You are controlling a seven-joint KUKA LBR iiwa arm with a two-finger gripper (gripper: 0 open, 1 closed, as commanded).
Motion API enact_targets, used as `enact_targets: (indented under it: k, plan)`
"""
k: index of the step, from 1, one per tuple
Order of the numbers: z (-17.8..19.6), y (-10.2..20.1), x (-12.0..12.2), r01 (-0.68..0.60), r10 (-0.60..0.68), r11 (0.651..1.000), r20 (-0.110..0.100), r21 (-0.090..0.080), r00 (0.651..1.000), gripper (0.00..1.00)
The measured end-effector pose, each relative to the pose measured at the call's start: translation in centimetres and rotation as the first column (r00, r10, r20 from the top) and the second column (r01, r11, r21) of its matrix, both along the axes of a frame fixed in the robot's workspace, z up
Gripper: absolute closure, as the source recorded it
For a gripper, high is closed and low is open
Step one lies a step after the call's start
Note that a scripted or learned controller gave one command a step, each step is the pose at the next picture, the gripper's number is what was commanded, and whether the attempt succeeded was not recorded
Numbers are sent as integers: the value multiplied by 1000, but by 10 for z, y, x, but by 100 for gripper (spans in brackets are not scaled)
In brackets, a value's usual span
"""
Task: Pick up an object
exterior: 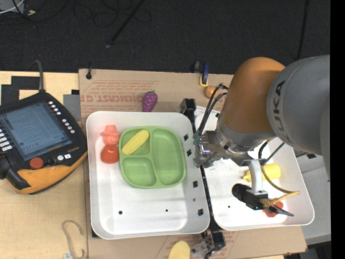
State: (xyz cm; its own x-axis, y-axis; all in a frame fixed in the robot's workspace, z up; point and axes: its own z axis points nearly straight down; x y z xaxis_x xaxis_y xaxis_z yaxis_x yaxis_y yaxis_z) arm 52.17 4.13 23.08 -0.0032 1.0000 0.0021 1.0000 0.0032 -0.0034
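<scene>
Nothing is being lifted yet.
The gripper [204, 154] is hanging low at the right bin's [229, 212] left edge; I cannot tell if it is open or closed. A yellow toy [271, 170] is lying near it.

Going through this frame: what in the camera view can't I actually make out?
1. Right bin: much of its upper floor is hidden under the arm.
2. Yellow object in that bin: partly covered by the robot's hardware, so its shape is unclear.
3. Small red thing near the bin's lower edge: too small to identify.
4. Yellow item below the bins: cut off by the bottom edge.
</scene>
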Motion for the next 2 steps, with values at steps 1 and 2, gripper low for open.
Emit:
enact_targets:
  k: [1, 2]
  plan:
    - [4, -15, 0, 3, -3, 1000, 1, -2, 1000, 100]
    - [-10, -18, -5, 4, -4, 1000, -1, -2, 1000, 100]
